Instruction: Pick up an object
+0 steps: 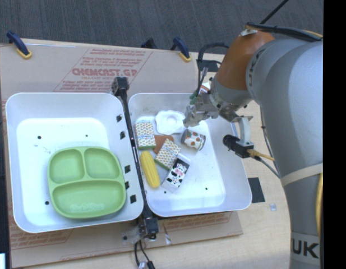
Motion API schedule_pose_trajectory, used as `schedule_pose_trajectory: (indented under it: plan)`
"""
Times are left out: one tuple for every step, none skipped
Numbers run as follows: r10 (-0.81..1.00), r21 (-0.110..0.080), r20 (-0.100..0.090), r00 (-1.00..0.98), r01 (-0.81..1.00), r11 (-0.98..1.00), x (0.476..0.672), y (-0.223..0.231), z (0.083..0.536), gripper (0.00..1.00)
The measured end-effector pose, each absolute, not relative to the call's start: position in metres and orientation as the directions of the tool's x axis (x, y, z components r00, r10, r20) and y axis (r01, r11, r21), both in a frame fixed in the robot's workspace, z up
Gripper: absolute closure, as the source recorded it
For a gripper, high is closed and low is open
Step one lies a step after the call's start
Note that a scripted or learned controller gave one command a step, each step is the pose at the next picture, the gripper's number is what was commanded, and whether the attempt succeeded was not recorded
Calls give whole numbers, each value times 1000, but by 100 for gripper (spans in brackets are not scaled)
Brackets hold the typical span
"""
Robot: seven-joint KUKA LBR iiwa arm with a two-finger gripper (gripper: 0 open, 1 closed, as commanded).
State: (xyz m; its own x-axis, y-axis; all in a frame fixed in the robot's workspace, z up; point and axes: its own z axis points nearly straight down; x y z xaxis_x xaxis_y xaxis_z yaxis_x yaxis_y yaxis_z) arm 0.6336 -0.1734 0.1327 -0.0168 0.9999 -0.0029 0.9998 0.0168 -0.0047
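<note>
Plate [86,182] in left bin [27,116]

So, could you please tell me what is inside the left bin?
Inside the left bin lies a green divided plate with three compartments, nothing visible in them. Whatever bin floor sits beneath the plate is covered.

Readable print on the bench

The cardboard sheet [105,66] at twelve o'clock reads "CHEMCAST GP" in red; the arm's base [304,245] at five o'clock shows "UK".
</note>
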Motion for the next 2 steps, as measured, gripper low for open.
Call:
schedule_pose_trajectory:
  plan:
    - [1000, -5, -3, -17, 1000, 17, 634, -173, 133, 0]
    - [1000, -2, -4, -18, 1000, 18, 634, -173, 143, 100]
